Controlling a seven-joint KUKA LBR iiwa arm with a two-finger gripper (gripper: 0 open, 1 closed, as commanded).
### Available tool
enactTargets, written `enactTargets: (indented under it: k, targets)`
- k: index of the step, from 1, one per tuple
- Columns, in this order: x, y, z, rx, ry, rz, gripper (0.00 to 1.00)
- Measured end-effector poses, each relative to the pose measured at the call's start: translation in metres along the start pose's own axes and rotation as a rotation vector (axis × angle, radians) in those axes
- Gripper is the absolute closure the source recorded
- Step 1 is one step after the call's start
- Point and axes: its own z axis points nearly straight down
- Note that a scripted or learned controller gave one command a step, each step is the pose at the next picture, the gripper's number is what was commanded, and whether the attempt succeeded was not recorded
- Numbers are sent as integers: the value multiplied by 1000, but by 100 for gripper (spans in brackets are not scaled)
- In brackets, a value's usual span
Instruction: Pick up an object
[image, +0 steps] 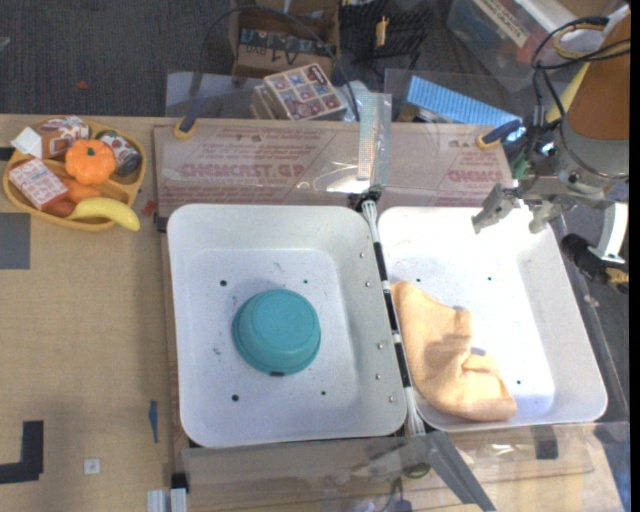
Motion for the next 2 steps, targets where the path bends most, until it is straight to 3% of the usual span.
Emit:
enactTargets:
  k: [1,2]
  targets:
    - [34,-79,76,0,0,0,0]
    - [0,-103,150,-8,0,-119,0]
